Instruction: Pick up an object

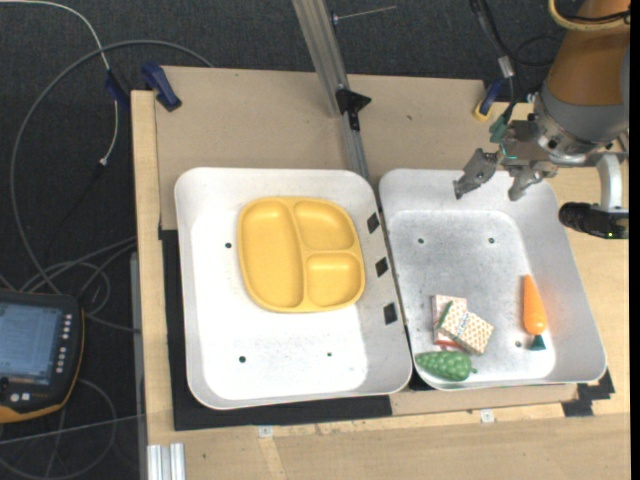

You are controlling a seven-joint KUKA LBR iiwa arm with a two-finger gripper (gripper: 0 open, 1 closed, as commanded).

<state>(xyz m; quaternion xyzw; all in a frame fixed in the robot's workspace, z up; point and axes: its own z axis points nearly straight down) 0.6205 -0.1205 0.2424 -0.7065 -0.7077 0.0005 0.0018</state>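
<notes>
My gripper (pixel 497 182) hangs over the far edge of the right bin (pixel 455 238), fingers spread apart with nothing between them. Well in front of it, near the bin's front right, lies an orange toy carrot (pixel 534 306). A small patterned box (pixel 461 325) rests near the front middle of that bin, partly over a second box. A green toy vegetable (pixel 444 366) sits at the bin's front edge.
The left bin (pixel 210 268) bears a yellow divided plate (pixel 300 253). A metal post (pixel 325 48) rises from behind the two bins. A tablet (pixel 35 353) and cables lie off the bench at left. Blue clamps (pixel 160 86) grip the bench's far edge.
</notes>
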